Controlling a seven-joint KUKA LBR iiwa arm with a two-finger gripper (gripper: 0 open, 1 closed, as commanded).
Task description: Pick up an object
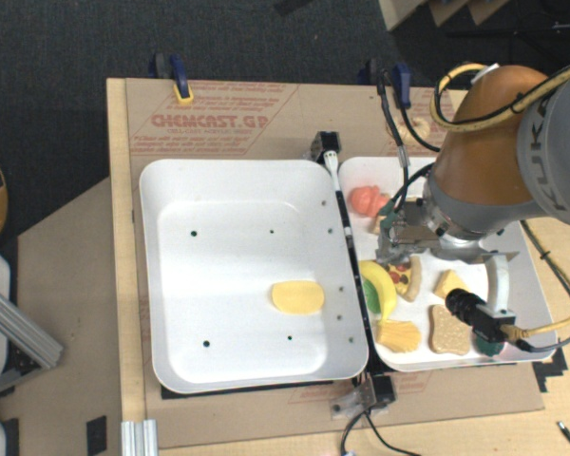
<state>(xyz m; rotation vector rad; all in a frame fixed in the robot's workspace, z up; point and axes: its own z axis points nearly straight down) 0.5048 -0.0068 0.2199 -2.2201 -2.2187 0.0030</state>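
1. Yellow banana (378,288) is seen in the right bin (537,283), just beside the gripper (396,250).
2. Whether anything is gripped cannot be told.
3. Nearby are a pink piece (365,199) and what is perhaps a bread slice (446,332).
4. A pale yellow disc (297,297) is seen in the left bin (180,207).

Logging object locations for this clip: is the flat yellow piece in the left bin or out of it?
In. The flat yellow piece lies on the left bin floor, inside its rim.

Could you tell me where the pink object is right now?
The pink object lies in the right bin, near its far left corner, just beyond the tool.
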